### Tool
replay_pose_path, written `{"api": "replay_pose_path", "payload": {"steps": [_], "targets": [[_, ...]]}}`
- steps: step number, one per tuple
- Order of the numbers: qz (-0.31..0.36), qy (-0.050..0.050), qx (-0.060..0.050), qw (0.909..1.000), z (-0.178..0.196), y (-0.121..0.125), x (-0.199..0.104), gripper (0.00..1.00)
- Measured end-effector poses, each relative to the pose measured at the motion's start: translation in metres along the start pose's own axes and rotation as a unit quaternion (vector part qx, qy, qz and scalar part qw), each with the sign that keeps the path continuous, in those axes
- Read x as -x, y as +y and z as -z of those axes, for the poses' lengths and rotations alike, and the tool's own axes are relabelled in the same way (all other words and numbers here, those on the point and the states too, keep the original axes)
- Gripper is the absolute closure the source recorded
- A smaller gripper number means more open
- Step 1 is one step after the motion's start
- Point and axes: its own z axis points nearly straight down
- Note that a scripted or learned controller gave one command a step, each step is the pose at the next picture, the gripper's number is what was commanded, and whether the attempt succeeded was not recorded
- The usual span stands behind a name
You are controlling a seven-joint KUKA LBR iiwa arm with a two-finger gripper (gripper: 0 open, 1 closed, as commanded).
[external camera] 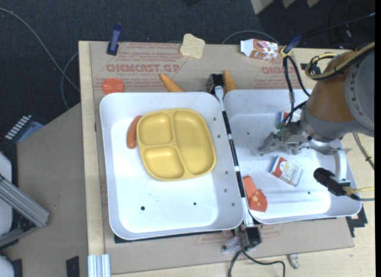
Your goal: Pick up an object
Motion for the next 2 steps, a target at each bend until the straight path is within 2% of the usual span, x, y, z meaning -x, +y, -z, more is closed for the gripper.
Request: {"api": "replay_pose_path", "payload": {"steps": [1, 2], "targets": [[-0.001, 0.000, -0.002, 1.0000, -0.0102, -0.0450, 0.0105, 0.00], [-0.001, 0.000, 0.000, 1.0000, -0.0002, -0.0444, 0.0102, 1.00]]}}
